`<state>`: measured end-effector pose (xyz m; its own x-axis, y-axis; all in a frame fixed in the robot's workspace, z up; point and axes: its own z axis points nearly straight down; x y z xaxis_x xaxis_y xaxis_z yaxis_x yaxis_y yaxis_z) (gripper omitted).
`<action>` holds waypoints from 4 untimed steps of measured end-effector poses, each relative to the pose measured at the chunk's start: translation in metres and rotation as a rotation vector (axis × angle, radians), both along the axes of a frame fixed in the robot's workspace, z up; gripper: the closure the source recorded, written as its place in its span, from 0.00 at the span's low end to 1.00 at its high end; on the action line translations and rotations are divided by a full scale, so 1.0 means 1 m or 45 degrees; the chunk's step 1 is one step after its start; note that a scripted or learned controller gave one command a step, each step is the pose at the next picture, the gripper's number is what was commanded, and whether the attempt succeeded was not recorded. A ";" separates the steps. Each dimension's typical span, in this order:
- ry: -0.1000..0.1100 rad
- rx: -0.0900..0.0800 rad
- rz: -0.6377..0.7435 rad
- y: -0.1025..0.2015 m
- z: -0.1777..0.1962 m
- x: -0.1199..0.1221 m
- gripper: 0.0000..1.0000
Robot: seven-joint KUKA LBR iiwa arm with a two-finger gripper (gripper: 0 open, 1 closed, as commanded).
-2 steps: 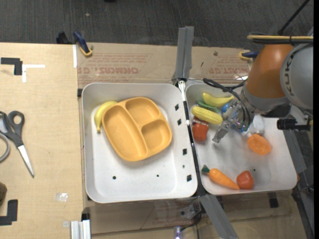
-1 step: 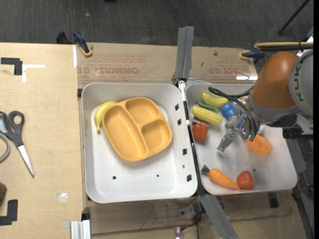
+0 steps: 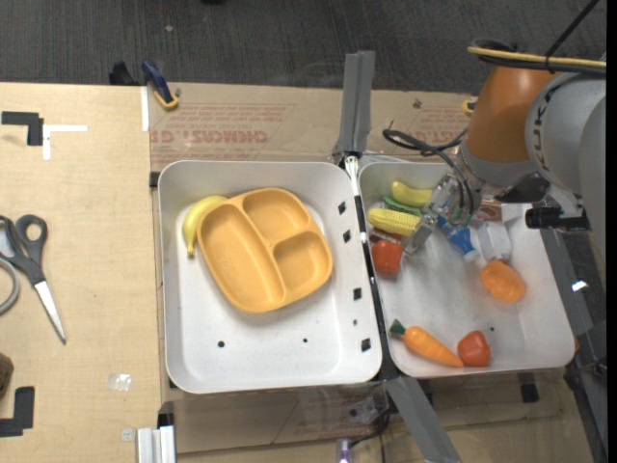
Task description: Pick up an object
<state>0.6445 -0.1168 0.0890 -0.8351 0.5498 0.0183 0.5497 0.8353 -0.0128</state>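
Reaching tool point(image 3: 431, 226) above corn cob point(image 3: 393, 222)

Dark carpet point(image 3: 270, 17); pale wooden bench point(image 3: 77, 287)

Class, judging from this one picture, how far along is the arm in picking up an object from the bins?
Done: the claw has reached into the right bin, low beside the corn cob. In hand: nothing visibly between its fingers. Left: gripping and lifting; the carrot and orange fruit lie on the bin floor.

Scissors point(image 3: 37, 268) on wooden benchtop point(image 3: 77, 336)
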 end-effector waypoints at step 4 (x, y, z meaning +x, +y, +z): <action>-0.013 -0.008 -0.303 0.003 0.003 -0.004 0.00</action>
